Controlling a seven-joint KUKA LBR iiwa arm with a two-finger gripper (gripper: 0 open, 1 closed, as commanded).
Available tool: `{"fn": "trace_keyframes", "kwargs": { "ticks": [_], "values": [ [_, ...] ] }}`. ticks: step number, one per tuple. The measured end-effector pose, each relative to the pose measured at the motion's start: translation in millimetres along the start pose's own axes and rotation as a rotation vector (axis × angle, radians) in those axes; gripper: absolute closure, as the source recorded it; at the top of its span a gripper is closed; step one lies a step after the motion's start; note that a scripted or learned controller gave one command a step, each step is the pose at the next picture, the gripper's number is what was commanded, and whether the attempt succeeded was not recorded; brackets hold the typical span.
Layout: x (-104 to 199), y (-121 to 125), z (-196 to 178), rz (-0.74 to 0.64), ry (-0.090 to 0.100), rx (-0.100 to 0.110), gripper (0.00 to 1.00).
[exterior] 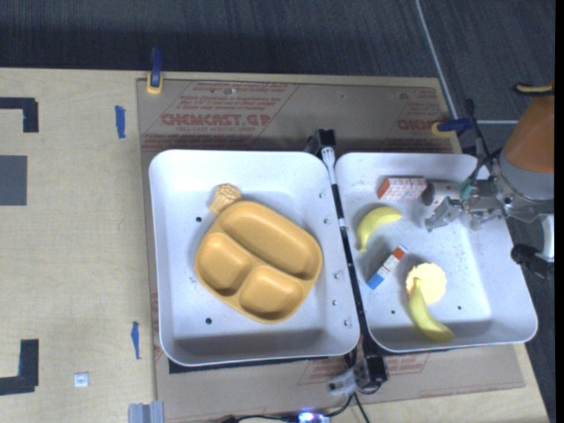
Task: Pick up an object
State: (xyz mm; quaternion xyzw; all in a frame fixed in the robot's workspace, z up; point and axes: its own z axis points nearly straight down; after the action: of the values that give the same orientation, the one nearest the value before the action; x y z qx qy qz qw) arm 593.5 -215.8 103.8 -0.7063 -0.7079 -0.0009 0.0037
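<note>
Camera view showed the arm (533, 148) reaching in from the right, cut off by the frame edge so that only its orange band and grey wrist were visible. The tool (449, 208) hung over the upper right part of the right bin (520, 324), a small tangle of grey metal parts that was hard to read; whether its fingers were apart or together could not be made out, and nothing could be seen between them.

Just left of the tool, near the bin's far wall, lay a small red-and-white box (402, 187). Below that box, well apart from the tool, rested a yellow banana-shaped piece (375, 224). Lower still lay a small white, blue and orange carton (386, 267), tilted. Beside it was a pale yellow round object (426, 279) touching a second banana (426, 316) that curved toward the near wall.

The left bin (172, 236) held a yellow divided tray (257, 261), with a small tan object (224, 197) at its upper left corner. Both bins sat on cardboard (291, 113) on the wooden counter (70, 236).
</note>
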Motion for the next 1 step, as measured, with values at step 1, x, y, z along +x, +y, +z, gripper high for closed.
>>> {"fn": "trace_keyframes", "kwargs": {
  "ticks": [1],
  "values": [
    [50.1, -43.6, 18.5, 0.001, -0.007, -0.006, 0.00]
  ]
}}
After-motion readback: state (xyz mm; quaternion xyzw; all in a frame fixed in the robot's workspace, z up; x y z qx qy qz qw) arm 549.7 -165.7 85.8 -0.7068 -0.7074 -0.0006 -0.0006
